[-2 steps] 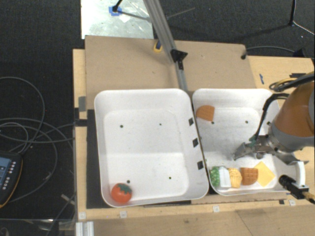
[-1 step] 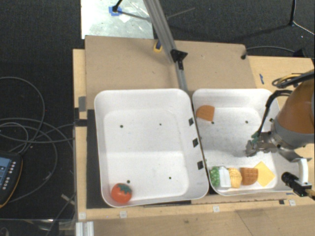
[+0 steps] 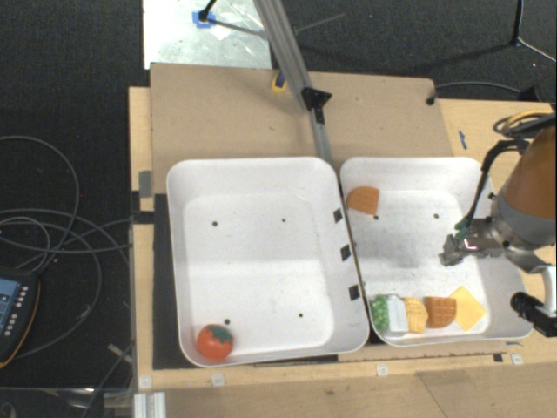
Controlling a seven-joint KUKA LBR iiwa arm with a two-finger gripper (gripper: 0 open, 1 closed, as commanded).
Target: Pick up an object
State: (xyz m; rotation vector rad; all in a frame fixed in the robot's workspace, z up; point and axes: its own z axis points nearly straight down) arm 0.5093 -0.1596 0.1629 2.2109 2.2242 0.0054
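Observation:
My gripper (image 3: pixel 452 253) hangs over the right bin (image 3: pixel 409 171), near its right side, above the bare floor of the bin. An orange bread-like piece (image 3: pixel 364 200) lies at the right bin's back left. Along that bin's front edge lie a green and white item (image 3: pixel 387 312), a yellow corn-like piece (image 3: pixel 416 314), a brown waffle-like piece (image 3: pixel 441 311) and a yellow wedge (image 3: pixel 468 307). A red tomato (image 3: pixel 214 341) sits in the front left corner of the left bin (image 3: pixel 252 174). Nothing shows between the gripper's tips.
The arm's grey body with its orange band (image 3: pixel 529 190) fills the right edge above the right bin. A grey pole (image 3: pixel 291 55) slants across the back of the bench. Cables lie on the floor at the left.

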